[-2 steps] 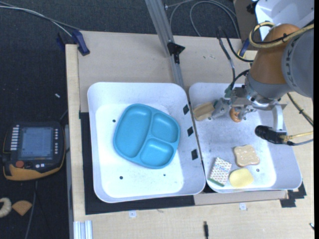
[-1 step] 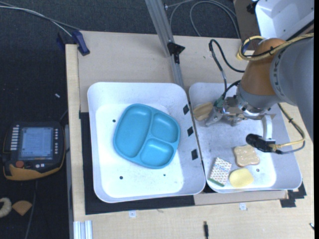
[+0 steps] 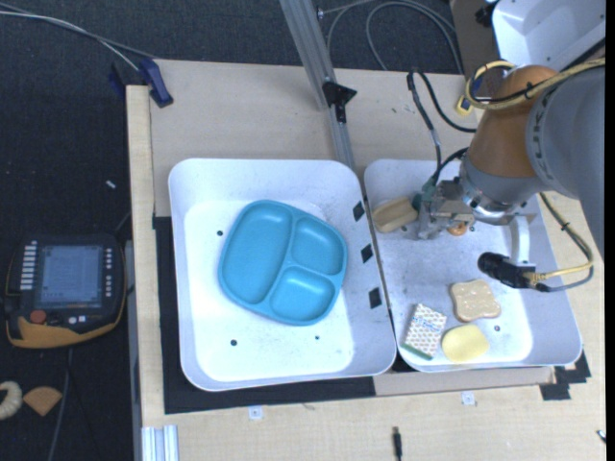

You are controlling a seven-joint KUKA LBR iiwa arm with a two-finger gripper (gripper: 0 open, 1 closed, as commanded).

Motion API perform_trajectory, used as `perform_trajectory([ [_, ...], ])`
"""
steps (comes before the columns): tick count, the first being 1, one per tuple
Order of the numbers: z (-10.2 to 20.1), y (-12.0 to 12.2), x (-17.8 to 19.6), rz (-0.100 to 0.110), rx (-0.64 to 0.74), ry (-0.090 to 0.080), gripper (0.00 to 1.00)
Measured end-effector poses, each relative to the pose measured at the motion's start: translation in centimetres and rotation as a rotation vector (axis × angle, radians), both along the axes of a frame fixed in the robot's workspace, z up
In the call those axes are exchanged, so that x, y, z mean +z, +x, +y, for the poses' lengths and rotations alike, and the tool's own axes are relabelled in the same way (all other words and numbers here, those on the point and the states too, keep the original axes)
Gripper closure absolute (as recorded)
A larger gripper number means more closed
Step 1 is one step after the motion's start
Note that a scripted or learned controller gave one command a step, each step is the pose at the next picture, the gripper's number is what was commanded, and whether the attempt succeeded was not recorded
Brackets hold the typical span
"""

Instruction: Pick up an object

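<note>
My gripper (image 3: pixel 430 219) hangs low over the upper left part of the right bin (image 3: pixel 553 329), below the orange band of the arm (image 3: pixel 509 133). A tan block (image 3: pixel 391 213) lies right at the gripper's left side, near the bin's left wall; whether it is touching the gripper I cannot tell. Further toward the front of the same bin lie a toast-like beige piece (image 3: pixel 475 301), a yellow rounded object (image 3: pixel 465 343) and a white-and-green patterned sponge (image 3: pixel 424 330).
The left bin (image 3: pixel 192 257) holds a blue divided plate (image 3: pixel 283 260). A metal post (image 3: pixel 317 56) rises at a slant behind the bins. Cables (image 3: pixel 562 275) trail from the arm over the right bin's right side. A teach pendant (image 3: pixel 65 286) lies off the bench at left.
</note>
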State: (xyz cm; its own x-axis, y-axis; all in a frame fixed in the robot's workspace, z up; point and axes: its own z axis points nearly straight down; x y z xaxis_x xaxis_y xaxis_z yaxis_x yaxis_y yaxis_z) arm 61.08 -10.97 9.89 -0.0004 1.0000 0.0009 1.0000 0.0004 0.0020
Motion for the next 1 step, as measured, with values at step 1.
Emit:
perform_trajectory([
  [1, -0.31, 0.19, 4.37, -0.002, 0.000, -0.001, 1.00],
])
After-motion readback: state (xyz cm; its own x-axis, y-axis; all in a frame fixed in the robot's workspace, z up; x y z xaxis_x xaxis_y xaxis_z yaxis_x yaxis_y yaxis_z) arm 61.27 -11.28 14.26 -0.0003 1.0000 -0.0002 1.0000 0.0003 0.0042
